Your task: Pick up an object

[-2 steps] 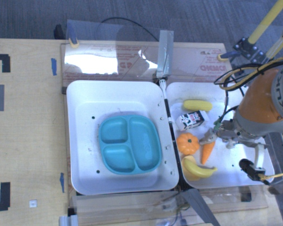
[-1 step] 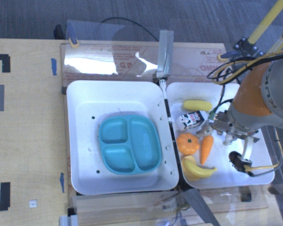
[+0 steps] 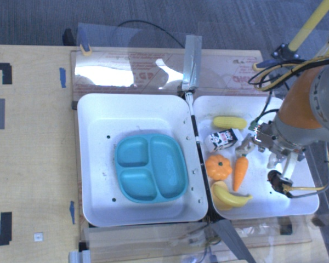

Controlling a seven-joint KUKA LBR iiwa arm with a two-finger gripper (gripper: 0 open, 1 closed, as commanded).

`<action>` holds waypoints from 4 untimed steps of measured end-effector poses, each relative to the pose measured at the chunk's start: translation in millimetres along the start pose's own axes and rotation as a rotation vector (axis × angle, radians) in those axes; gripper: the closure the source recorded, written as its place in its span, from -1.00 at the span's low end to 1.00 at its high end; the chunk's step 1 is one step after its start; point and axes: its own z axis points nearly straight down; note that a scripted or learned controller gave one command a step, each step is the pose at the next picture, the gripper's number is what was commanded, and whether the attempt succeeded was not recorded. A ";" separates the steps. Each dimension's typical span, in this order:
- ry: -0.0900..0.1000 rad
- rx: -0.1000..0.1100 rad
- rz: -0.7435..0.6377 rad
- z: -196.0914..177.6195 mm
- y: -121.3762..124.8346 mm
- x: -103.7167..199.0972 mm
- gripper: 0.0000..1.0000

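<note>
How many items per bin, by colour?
Right bin:
Yellow: 2, corn-like piece, banana
Orange: 2, small pumpkin-like fruit, carrot
Black-and-white: 1, small carton
Left bin:
Blue: 1, divided plate
Total: 6

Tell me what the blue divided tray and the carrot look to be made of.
Blue divided tray: likely moulded plastic, going by its uniform turquoise colour, rounded compartments and soft sheen. Carrot: probably toy plastic, with an even orange, smooth surface; too small to be sure.

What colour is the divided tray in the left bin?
Turquoise blue tray, seen in the camera view.
</note>
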 end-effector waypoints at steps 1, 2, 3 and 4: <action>0.001 -0.006 -0.149 18.7 -35.9 12.1 -1.00; 0.001 -0.006 -0.146 9.2 -35.4 11.1 1.00; 0.001 0.001 0.111 -78.2 -48.8 70.8 1.00; -0.002 0.002 0.406 -76.7 -68.1 97.4 1.00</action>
